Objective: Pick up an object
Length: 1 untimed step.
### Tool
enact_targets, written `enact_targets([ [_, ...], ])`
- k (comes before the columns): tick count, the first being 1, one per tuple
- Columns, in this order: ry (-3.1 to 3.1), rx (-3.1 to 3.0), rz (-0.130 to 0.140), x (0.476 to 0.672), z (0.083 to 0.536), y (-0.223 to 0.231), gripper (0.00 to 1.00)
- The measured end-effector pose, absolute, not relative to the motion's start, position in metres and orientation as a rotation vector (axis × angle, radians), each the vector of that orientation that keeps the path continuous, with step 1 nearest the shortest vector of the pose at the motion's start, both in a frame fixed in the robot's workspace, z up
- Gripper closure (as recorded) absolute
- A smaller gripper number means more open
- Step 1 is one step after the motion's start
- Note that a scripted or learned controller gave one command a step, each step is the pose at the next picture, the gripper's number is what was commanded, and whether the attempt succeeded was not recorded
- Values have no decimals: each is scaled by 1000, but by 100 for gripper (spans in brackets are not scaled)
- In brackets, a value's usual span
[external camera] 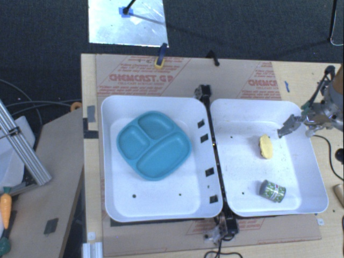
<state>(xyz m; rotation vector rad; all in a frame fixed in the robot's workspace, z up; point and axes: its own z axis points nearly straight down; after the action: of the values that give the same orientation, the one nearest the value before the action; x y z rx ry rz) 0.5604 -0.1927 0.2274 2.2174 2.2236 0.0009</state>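
While the arm reached in over the right rim of the right bin [309,168], I logged the following.

Item 1: gripper [287,127], low over the right bin's upper right corner, one dark finger angled toward the bin's middle. I could not tell whether the pincer was open or closed; nothing showed between its fingers.

Item 2: yellow object [265,147], small and rounded, lying near the bin's centre, just below and left of the fingertip, apart from it.

Item 3: green can [273,191], on its side toward the bin's lower edge, well apart from the gripper.

Item 4: blue divided plate [154,144], flat in the left bin [121,198].

Risks, as I judged them: the yellow object looked smooth and could squirt sideways if the fingers landed off-centre; the can could roll from a slanted touch; a descent this near the rim could clip the wall.
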Motion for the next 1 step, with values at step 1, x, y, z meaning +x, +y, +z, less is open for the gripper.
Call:
enact_targets([
  [1,2226,2234,-10,495,102,-207,0],
])
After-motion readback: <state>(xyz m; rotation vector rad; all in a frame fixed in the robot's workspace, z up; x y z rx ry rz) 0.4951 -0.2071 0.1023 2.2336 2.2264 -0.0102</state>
